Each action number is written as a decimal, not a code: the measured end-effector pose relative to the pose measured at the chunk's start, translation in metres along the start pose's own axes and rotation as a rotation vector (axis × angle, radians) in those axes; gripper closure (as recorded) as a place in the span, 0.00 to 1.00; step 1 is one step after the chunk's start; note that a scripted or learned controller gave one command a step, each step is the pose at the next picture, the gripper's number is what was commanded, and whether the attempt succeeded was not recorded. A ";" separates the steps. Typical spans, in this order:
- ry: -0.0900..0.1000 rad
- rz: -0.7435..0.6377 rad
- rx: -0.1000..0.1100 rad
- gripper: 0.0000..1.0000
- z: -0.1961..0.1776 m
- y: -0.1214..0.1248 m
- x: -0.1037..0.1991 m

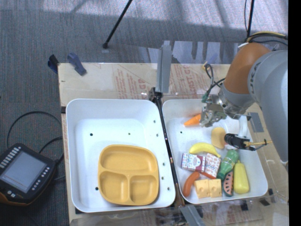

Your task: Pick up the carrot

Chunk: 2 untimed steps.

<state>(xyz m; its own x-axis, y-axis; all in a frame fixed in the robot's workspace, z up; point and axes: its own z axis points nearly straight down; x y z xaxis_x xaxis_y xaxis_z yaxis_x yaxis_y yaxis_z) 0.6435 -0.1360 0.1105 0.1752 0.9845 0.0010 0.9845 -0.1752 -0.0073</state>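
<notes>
Cheese (208, 188) nearest me; gripper (207, 118), finger state indiscernible, sits at carrot's (192, 121) three o'clock; I'd centre over it before closing.

Carrot (192, 121) at bin's far end: bare floor left, tool (207, 117) crowding right, banana (203, 148) nearer.

Bins: two, left (75, 126) and right (175, 108). 
Tray (128, 174): one, yellow, three compartments, in left bin. 
Right bin contents: 
carrot (192, 121): one. 
banana (203, 148): one. 
cartons: two, side by side (191, 161), (211, 164). 
sausage (189, 183): one. 
cheese (208, 188): one block. 
watermelon slice (228, 183): one. 
green bottle (228, 161): one. 
yellow bottle-shaped item (241, 178): one. 
pale yellow round piece (217, 137): one. 
Arm: one, with one gripper (209, 117). 
Pendant (23, 173): one, on floor at left.
</notes>
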 end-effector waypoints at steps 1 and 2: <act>0.000 -0.001 0.001 0.00 0.000 0.000 0.000; 0.000 0.225 -0.003 0.00 0.000 -0.002 0.012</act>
<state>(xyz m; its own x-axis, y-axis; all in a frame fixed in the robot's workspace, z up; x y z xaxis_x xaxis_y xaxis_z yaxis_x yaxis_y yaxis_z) 0.6438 -0.1235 0.1105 0.3905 0.9206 0.0000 0.9206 -0.3905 -0.0039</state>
